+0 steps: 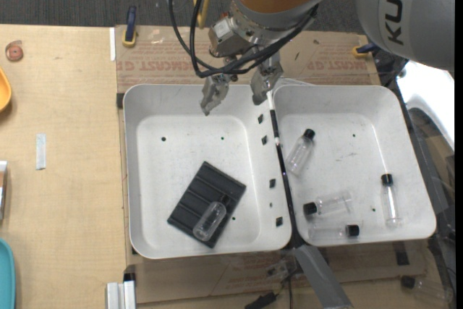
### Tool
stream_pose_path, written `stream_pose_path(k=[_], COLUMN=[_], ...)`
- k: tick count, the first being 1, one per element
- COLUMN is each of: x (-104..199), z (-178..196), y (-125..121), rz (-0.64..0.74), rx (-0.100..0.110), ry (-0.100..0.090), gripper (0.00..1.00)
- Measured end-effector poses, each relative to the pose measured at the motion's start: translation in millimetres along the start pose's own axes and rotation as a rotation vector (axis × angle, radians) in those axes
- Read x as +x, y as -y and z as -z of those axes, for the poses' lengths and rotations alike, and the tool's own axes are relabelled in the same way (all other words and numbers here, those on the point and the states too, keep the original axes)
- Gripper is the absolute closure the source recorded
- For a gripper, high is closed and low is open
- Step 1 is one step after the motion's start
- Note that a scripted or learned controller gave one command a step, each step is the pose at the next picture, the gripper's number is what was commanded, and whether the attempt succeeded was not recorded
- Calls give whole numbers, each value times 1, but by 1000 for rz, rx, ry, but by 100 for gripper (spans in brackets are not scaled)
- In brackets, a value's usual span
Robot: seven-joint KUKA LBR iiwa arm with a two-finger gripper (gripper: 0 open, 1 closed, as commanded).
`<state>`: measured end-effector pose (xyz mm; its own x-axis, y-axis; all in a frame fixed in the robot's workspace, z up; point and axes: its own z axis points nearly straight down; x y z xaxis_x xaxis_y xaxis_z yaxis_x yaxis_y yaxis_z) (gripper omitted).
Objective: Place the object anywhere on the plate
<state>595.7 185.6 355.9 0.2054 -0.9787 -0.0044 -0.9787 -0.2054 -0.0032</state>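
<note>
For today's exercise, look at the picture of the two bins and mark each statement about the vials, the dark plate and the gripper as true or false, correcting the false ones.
1. A clear vial lies on the black plate in the left bin. True.
2. The gripper holds a vial between its fingers. False: nothing is between them; it hangs open above the left bin's far edge.
3. The right bin holds several clear vials with black caps. True.
4. The black plate sits in the right bin. False: it is in the left bin.
5. The gripper touches the plate. False: it is well apart from it.
</note>
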Motion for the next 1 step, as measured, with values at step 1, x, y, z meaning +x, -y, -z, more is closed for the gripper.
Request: stream_pose_path(k=[1], x=[0], z=[9], y=[1], rz=[-5], rx=[3], ry=[4], gripper=[100])
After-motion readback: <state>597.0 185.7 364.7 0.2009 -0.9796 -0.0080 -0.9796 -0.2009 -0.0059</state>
